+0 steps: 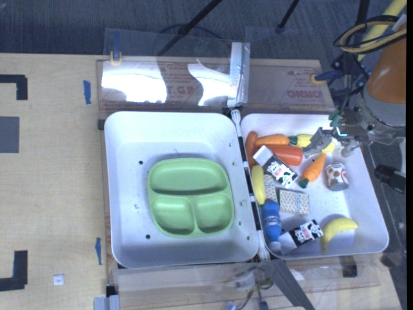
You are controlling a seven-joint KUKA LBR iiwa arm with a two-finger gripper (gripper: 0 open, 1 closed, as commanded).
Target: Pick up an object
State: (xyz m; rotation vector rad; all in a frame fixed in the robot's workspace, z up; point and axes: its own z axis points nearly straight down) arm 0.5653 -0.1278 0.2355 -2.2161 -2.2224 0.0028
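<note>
1. Here the claw (321, 141) hangs low over the upper part of the right-hand shallow white plastic bin (371, 202), its metal fingers spread apart, with nothing seen between them.
2. No single target is given; the nearest candidates lie right under it: a small tapered orange carrot toy (314, 166) just below the claw and a long orange carrot toy (274, 140) to its left, near the bin's top edge.
3. The clutter looks risky. A white box with black blotches (279, 169), a red block (288, 154) and a yellow piece (303, 139) crowd the carrots, so the fingers could land on a neighbour or nudge two things at once.
4. The carrots look smooth, rounded and tapered, probably hard plastic; a pinch off-centre may squirt one sideways.
5. Lower in the frame lie a glossy yellow banana toy (337, 228), a blue bottle (271, 219) and a flat patterned card (292, 203); the card seems too thin to get fingers under.
6. A round white ball with red markings (335, 175) sits to the right and would likely roll if bumped.
7. The left white bin (122, 192) on the table holds a matte green moulded tray with three compartments (191, 196).
</note>
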